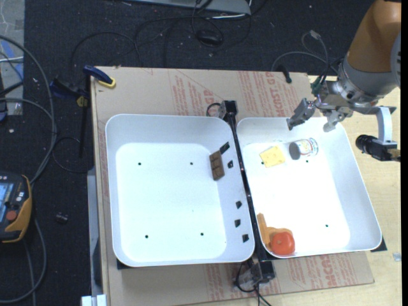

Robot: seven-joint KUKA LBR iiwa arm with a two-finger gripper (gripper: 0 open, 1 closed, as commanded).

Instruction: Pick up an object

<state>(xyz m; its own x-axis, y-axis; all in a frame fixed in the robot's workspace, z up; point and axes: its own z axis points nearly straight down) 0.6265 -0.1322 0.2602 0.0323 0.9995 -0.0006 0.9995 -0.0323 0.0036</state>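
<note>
My gripper (315,119) hangs open above the far edge of the right bin (357,190), with nothing between its fingers. Just below it in that bin a small clear jar with a grey lid (303,148) lies on its side. A yellow flat piece (273,156) rests to the jar's left. An orange-red toy (279,240) sits in the bin's near left corner. A brown chocolate-bar piece (217,166) leans at the right side of the left bin (127,190).
The two white bins stand side by side on a cardboard sheet (191,88). Black clips (240,204) line the divide between them. Cables and a clamp (101,76) lie beyond the bench's far left corner.
</note>
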